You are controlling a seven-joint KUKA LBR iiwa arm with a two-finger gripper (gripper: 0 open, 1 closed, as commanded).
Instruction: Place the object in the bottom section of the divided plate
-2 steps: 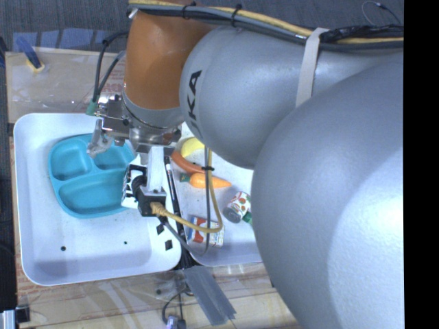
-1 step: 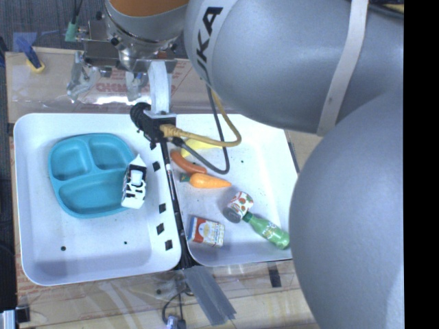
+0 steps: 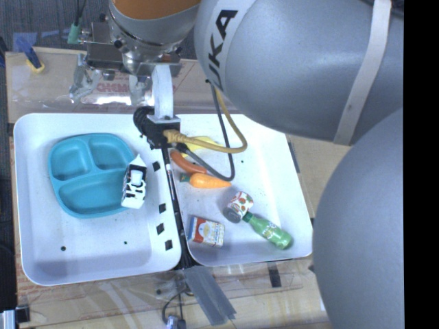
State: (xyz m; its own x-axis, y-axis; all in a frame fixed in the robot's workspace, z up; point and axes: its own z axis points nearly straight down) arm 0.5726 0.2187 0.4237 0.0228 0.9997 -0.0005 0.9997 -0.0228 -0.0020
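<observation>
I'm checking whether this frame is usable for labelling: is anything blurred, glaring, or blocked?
Camera view: the arm looms close to the lens, soft and oversized, blocking the upper right; the toys in the right bin and the blue plate are fairly sharp; lighting is even, with mild glare on the plastic sheet behind the bins.

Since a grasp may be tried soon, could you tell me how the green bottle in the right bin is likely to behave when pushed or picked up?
The green bottle lies on its side in the right bin, so a sideways push would probably roll it. It looks like a small toy, likely light and stiff. Its rounded, glossy body may slip between fingers. The small can close to its neck could be nudged too.
</observation>
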